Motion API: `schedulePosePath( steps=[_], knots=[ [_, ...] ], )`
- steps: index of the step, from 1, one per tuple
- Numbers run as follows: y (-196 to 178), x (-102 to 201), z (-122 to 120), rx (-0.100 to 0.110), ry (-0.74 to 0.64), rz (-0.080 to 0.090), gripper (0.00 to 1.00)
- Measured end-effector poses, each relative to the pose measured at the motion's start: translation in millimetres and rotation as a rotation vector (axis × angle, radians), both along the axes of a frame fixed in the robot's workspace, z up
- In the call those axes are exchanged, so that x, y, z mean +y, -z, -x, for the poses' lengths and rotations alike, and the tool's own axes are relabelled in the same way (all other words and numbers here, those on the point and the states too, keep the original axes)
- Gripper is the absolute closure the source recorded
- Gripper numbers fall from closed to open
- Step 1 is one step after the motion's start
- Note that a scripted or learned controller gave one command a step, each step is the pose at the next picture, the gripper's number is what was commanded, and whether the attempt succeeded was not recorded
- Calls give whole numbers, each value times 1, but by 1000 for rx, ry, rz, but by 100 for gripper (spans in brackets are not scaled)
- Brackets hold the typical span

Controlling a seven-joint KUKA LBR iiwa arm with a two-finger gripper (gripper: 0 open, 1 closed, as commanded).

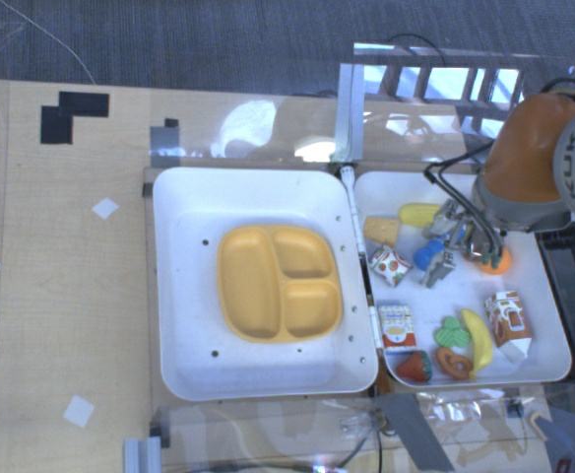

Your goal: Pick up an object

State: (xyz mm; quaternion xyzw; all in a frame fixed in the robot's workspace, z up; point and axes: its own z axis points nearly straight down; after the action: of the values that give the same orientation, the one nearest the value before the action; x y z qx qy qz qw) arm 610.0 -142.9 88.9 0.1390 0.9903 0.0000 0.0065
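Gripper (443,256) sits low in the right white bin (553,358), over a small blue plastic toy (427,256) near bin centre; can't tell from this angle whether the fingers are apart or clamped on it. Tight spot: yellow toy (417,214) at 12 o'clock, red-white carton (389,265) at 9, orange piece (495,260) at 3. Open floor toward 6. Left white bin (179,264) holds a yellow divided plastic tray (279,282), with bare margin all round.
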Motion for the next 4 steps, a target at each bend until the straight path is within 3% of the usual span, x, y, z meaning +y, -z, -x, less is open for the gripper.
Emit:
schedulePosePath(
  steps=[1,2,3,4],
  knots=[
    [0,-12,-40,49,-41,-10,0],
    [0,-3,-42,55,89,3,0],
    [-10,-3,-46,38,86,7,100],
    [-26,-16,-15,4,499,-6,100]
  ],
)
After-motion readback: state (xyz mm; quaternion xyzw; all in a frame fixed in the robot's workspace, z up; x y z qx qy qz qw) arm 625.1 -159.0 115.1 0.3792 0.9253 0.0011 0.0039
